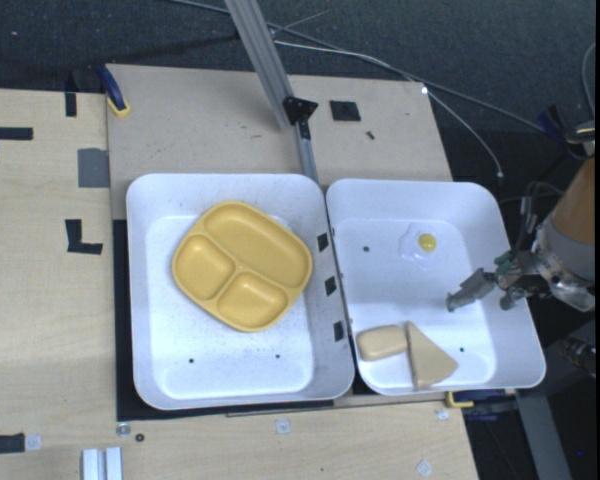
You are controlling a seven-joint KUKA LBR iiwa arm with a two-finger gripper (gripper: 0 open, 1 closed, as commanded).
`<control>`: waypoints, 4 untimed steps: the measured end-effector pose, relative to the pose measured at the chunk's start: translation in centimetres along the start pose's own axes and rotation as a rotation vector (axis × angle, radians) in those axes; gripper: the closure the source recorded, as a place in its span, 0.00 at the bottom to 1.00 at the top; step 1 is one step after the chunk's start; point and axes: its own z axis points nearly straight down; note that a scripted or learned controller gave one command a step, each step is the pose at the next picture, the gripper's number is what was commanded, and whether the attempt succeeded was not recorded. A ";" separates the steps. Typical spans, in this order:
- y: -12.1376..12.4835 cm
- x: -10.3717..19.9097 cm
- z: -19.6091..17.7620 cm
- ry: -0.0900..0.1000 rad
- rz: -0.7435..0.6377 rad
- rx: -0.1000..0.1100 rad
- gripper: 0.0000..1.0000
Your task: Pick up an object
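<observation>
The two-finger gripper is reaching in over the right edge of the right-hand shallow white bin, its dark fingers hanging above the bin's bare floor with nothing between them. How wide the fingers are standing is not something the view is showing clearly; I cannot tell whether they are spread or closed. Behind them the grey wrist of the arm is leading off to the right.

Taking that right-hand bin as the landmark: a small white fried-egg toy with a round yellow yolk is lying in its far half, near the middle, well apart from the gripper. A pale tan rounded block, like a bread roll, is lying in its near left corner, and a pale tan wedge shaped like a slice of cheese is resting just beside the block's right end, seemingly touching it. Both are sitting nearer the camera than the gripper and to its left.

Just to the left of the landmark bin, touching it along one side, the second shallow white bin is holding a yellow plastic plate divided into three compartments, sitting slightly turned near that bin's middle.
</observation>
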 end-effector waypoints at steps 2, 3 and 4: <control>1.0 -0.1 10.7 -0.003 0.000 -0.005 0.00; 1.1 -0.1 9.4 -0.002 -0.001 -0.008 1.00; 0.4 -0.2 5.0 -0.001 0.000 -0.006 1.00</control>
